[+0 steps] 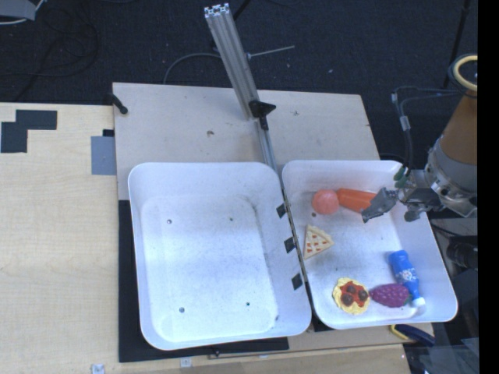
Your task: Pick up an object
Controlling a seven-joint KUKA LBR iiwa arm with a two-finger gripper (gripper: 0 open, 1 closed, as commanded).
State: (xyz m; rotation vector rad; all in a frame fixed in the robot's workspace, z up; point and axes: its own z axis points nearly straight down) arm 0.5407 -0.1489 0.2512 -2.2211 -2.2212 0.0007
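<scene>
The right bin (437, 263) holds several toys: a pink-red ball (326, 202) touching an orange carrot (355, 199), a pizza slice (316, 241), a yellow round piece with red spots (351, 295), a purple grape bunch (390, 294) and a blue bottle (405, 274). My gripper (396, 210) hangs over the bin's upper right part, just right of the carrot's end. Its two dark fingers stand apart, open, with nothing between them.
The left bin (156, 209) lies beside the right one, with black clips (290, 244) along the shared rim. A slanted aluminium bar (238, 61) rises behind the bins. The arm's orange-banded body (464, 131) stands at the right edge.
</scene>
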